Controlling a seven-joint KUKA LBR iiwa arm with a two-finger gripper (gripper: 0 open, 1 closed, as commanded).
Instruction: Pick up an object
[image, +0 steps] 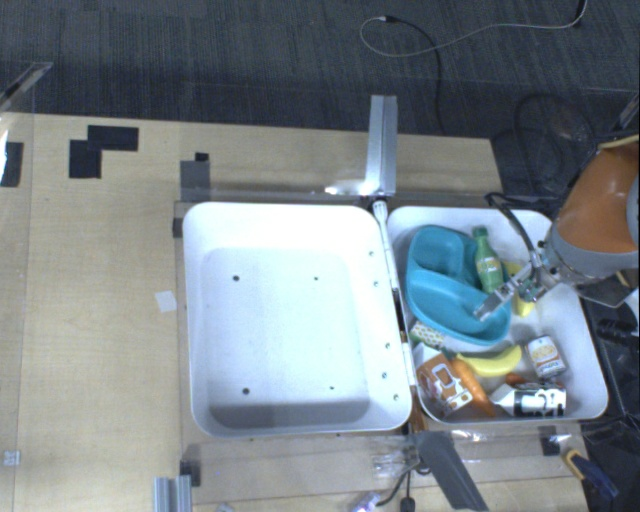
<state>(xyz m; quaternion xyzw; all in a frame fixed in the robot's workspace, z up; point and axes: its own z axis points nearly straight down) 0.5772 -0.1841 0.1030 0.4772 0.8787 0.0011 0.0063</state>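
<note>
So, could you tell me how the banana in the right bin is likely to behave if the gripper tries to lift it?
The banana looks curved and smooth, so it may pivot or slip between two fingers. It lies wedged against the blue bowl and an orange packet, so neighbours would probably shift with it. It is likely light for its size.

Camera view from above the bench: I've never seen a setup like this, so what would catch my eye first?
Probably the bright blue bowl in the right bin, crowded by a green bottle, a banana and small packages. Next, the arm's orange band at the right edge, with the end effector down over the bowl's rim. Beside it, the left bin is a broad white tray.
</note>
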